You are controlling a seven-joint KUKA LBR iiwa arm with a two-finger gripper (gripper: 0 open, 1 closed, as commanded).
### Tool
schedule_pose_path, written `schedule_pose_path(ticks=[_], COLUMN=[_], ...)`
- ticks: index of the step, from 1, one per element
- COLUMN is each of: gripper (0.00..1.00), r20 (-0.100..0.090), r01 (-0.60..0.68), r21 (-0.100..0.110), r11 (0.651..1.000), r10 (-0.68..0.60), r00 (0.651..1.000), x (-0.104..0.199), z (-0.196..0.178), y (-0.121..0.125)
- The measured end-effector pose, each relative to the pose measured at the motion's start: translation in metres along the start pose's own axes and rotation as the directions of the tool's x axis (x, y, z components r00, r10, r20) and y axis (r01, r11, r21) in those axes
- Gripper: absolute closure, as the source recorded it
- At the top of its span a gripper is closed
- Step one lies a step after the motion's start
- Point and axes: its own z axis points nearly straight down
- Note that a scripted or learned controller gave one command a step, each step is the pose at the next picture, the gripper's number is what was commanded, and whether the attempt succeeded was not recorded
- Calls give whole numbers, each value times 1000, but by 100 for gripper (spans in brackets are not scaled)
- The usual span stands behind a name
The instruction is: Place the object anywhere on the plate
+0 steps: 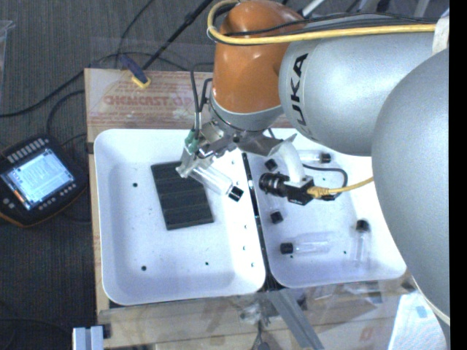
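Gripper (191, 154) is carrying a clear tube (216, 181) clamped between its fingers over the dark plate (182, 195), awaiting lowering and release.

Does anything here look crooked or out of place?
The dark ribbed plate lies askew in the left bin, not square to its walls. Clear vials lie scattered on their sides in the right bin.

The gripper (191, 159) hangs over the left bin (117, 268), just above the far right corner of the dark ribbed plate (182, 195). A clear tube with a black cap (219, 182) lies beside the plate's right edge. Two more clear tubes (310, 247) rest near the right bin's (387, 268) front edge.
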Motion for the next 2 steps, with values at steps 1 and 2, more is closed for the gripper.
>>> schedule_pose_path(ticks=[1,2], gripper=[100,100], r20=[2,3], r01=[30,288], r21=[-1,0], r11=[1000,958], r10=[-30,-288], r00=[1000,958], x=[34,60], z=[-106,-112], y=[9,24])
